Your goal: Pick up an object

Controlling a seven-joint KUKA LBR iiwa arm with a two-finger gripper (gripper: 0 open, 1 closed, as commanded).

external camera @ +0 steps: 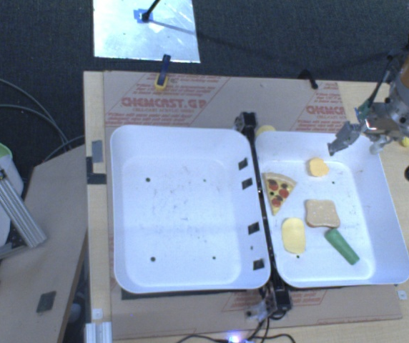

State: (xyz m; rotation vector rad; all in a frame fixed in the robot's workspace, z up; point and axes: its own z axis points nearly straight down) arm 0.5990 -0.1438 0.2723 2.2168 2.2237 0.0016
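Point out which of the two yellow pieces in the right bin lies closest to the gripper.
The small round yellow piece, just below-left of the gripper. The larger oval yellow piece lies farther, toward the bin's near edge, below the pizza slice.

White bins [183, 145]; pizza slice [277, 191] yellow-orange, red dots; toast [322, 213] tan; green cylinder [342, 246]; two yellow pieces [294, 235].

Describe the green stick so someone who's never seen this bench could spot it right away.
Look at the right bin of the two white bins, the one with food in it. Near its front right corner lies the green stick, just right of the toast and the yellow oval. It is the only green, rod-shaped piece there.
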